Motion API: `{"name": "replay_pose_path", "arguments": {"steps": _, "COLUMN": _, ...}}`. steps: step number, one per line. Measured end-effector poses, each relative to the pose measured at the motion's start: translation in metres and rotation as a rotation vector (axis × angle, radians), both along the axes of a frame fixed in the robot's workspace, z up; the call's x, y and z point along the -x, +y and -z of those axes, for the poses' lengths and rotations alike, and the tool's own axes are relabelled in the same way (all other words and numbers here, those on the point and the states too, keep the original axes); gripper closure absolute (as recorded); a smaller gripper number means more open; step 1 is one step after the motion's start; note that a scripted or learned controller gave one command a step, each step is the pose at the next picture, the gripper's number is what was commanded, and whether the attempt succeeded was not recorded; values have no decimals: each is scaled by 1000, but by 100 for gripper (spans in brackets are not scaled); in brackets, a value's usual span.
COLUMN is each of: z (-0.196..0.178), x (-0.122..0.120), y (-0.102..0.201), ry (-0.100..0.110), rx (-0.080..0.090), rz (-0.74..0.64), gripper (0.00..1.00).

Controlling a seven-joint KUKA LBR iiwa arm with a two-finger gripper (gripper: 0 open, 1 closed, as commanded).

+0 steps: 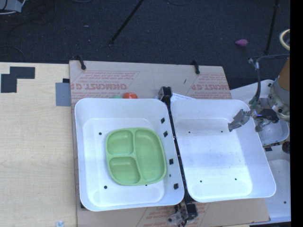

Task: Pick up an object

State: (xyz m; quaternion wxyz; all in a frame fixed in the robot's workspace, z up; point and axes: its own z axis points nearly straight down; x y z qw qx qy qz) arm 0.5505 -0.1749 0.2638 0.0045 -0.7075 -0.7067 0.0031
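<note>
The green divided plate [136, 156] is lying flat in the left bin [90, 126], slightly left of the bin's centre and clear of every wall. Its three compartments are facing up — two smaller ones toward the left, one long one along the right. The long axis is running roughly from the upper left to the lower right of the camera view, tilted a little off the bin's edges.

The gripper [246, 119] is hovering over the upper right corner of the right bin [213, 183], well apart from the plate. Its fingers are spread open and holding nothing.

Probable faults: the plate is shallow and thin-rimmed, so the fingers may be sliding off the rim or pushing the plate against the bin wall — a descent onto a flat compartment floor would be offering no grip.
</note>
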Motion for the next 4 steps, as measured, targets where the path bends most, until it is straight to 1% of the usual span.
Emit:
{"name": "replay_pose_path", "arguments": {"steps": 1, "z": -5, "x": -2, "y": 0, "ry": -10, "rx": 2, "rz": -1, "gripper": 0}}
{"name": "replay_pose_path", "arguments": {"steps": 2, "z": 39, "x": -1, "y": 2, "ry": -3, "rx": 0, "rz": -1, "gripper": 0}}
{"name": "replay_pose_path", "arguments": {"steps": 4, "z": 165, "x": -4, "y": 12, "ry": -2, "rx": -1, "rz": 0, "gripper": 0}}
